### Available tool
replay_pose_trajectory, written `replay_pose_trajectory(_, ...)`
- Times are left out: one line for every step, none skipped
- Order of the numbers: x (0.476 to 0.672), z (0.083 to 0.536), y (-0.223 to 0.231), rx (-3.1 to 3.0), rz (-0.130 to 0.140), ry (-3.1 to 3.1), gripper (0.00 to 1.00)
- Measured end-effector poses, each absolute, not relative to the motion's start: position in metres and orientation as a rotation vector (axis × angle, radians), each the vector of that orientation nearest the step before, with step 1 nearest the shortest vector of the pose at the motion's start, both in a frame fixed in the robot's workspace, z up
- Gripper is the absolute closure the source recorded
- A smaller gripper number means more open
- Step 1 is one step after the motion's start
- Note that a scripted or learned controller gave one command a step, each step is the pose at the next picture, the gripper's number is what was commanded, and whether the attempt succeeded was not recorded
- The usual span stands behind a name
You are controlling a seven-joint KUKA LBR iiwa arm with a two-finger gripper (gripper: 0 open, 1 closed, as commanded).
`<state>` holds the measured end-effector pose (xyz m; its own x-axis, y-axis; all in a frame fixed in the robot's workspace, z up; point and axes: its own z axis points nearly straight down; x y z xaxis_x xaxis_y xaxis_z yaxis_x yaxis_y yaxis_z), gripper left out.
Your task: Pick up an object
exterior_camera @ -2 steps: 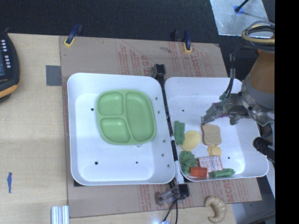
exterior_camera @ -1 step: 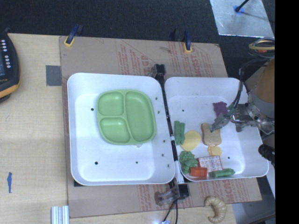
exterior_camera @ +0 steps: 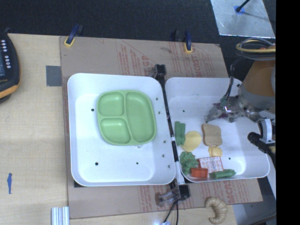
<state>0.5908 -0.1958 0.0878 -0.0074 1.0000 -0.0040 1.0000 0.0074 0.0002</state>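
The right bin [exterior_camera: 197, 90] holds several toy foods in its near half. They are a brown bread slice [exterior_camera: 212, 134], a round yellow piece [exterior_camera: 192, 140], a green pickle [exterior_camera: 179, 128], a broccoli floret [exterior_camera: 188, 161], a red-and-white packet [exterior_camera: 210, 163], a red piece [exterior_camera: 198, 173], a green bean pod [exterior_camera: 222, 174] and a small yellow chunk [exterior_camera: 215, 151]. My gripper [exterior_camera: 224, 112] hangs over the bin's right part, just beyond and to the right of the bread slice. I see nothing held in it.
A green divided plate [exterior_camera: 126, 117] lies in the left bin [exterior_camera: 82, 168]. A croissant [exterior_camera: 216, 208] rests on the cardboard in front of the right bin. A black and orange pendant [exterior_camera: 7, 64] sits at the bench's far left edge.
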Motion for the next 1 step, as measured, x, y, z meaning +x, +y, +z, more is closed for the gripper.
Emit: replay_pose_trajectory(0.652, 0.0932, -0.2117, 2.21, 0.002, 2.225, 0.0)
